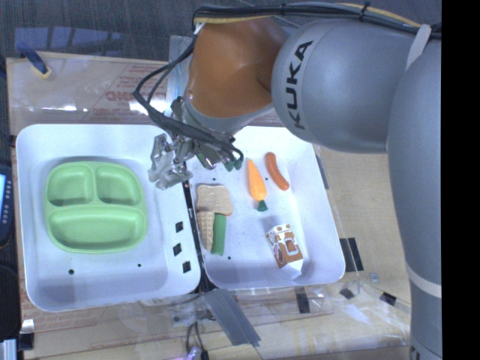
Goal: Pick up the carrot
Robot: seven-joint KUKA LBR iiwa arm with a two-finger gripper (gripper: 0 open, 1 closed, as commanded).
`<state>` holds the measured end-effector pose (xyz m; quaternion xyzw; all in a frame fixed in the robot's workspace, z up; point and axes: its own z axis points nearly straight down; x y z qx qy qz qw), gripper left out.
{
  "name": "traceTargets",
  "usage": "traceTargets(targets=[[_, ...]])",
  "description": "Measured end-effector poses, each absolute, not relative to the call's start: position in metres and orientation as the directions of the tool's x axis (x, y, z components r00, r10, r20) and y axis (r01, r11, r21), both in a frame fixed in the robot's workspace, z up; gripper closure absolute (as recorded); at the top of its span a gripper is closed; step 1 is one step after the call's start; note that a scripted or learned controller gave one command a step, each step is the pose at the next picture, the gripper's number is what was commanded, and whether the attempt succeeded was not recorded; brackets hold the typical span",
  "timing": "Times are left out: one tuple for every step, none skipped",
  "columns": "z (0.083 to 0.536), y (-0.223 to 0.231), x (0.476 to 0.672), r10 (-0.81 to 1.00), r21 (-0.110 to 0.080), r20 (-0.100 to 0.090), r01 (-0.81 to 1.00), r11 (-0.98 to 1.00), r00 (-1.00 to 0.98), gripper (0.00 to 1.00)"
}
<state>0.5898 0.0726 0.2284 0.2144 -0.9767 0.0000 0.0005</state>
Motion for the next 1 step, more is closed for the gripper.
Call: traceTargets(targets=[[0.2671,0.0934,0.5441,-0.750,0.000,0.000,-0.750,0.661,-0.661,1.00]])
